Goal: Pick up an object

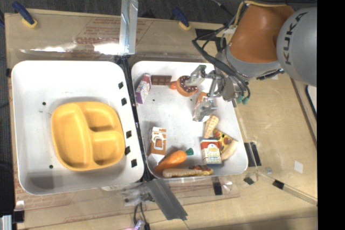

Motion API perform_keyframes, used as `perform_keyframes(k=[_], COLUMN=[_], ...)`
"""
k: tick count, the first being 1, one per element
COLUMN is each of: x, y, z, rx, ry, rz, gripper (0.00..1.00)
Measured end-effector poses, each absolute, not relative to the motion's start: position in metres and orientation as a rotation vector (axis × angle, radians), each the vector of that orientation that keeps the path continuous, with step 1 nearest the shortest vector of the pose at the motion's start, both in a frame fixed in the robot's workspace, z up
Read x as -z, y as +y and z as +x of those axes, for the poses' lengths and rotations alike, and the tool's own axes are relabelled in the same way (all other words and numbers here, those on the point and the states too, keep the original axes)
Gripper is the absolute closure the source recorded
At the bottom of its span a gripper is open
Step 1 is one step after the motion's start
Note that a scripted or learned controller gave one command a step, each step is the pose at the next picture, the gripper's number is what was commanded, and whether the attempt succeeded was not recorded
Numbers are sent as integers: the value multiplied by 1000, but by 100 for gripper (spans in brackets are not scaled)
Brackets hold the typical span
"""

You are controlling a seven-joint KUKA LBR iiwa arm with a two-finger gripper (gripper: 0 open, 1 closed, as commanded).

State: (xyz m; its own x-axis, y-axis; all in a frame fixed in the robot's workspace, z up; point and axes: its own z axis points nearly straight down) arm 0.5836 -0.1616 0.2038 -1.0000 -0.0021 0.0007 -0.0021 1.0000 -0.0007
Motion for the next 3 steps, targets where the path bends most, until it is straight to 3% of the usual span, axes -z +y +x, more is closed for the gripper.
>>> perform_keyframes(k=[1, 2, 3], x=[-95, -93, -110], y=[-124, -118, -171], z=[552, 603, 554], rx=[6, -3, -1], ry=[-3131, -3100, -3069], rz=[45, 509, 673], gripper=[0, 0, 0])
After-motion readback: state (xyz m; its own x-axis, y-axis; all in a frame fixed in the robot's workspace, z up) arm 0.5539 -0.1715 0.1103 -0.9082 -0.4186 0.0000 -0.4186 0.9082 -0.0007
